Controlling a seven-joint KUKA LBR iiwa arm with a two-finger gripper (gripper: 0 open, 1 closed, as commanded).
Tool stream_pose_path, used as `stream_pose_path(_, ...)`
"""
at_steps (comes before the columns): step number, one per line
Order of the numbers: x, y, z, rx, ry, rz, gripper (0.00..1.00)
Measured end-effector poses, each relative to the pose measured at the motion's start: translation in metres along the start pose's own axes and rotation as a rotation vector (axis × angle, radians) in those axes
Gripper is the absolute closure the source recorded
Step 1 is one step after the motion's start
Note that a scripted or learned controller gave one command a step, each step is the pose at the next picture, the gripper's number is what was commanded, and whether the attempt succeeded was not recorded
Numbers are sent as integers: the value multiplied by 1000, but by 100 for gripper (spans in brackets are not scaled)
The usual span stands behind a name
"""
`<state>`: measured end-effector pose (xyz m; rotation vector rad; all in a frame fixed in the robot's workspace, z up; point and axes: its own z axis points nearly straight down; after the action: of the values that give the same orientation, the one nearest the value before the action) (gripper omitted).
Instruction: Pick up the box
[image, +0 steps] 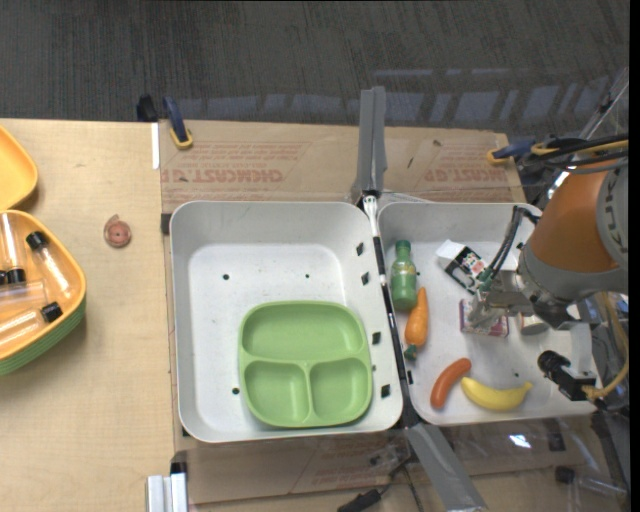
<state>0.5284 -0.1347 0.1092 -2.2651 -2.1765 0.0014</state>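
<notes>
Camera view has the claw (487, 312) down low in the right bin (440, 228), arm coming in from the right with that orange band above the wrist. Can't tell from this angle if the claw is released or clenched, it's too small and blurry. The box (464, 262), a little white and black thing, lies just up and left of the claw, near it but apart. Further left of the claw there's a green bottle (403, 276) with a carrot (417, 319) right below it. Below the claw sit a banana (495, 394) and a red-orange sausage-looking piece (449, 383). Way left, the other bin (200, 240) holds a green divided plate (305, 362).
</notes>
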Motion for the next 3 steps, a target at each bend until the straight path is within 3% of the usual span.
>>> stream_pose_path(1, 36, 9, 8, -18, -6, -31, 100)
stream_pose_path(2, 0, -13, 9, -20, 5, 425, 100)
stream_pose_path(3, 1, -14, 9, -18, 4, 423, 0)
